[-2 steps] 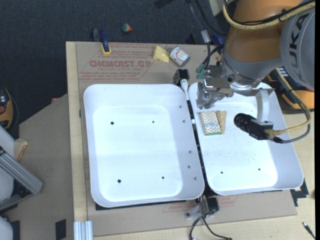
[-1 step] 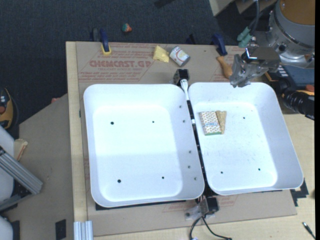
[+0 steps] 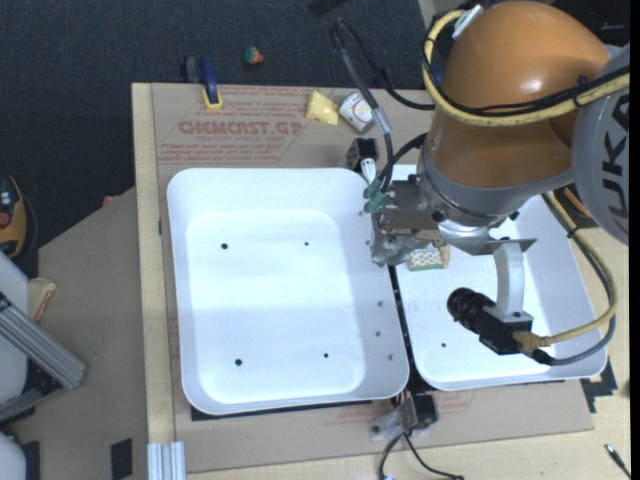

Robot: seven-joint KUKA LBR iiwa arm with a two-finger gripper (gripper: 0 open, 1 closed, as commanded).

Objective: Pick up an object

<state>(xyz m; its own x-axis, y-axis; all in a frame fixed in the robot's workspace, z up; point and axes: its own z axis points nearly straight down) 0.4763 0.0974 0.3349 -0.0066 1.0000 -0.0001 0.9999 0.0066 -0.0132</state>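
The gripper (image 3: 400, 243) hangs low over the right bin's (image 3: 560, 358) left edge, beside a small patterned object (image 3: 428, 258), seemingly lined up for grasping; whether it grips, I cannot tell.

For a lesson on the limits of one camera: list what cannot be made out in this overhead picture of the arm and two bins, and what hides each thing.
1. The gripper: the wrist sits above it, so its state cannot be read.
2. The patterned object under the wrist: partly covered, too small to identify.
3. The right bin: its far half is hidden by the arm.
4. Small items by the cardboard: too small to name.
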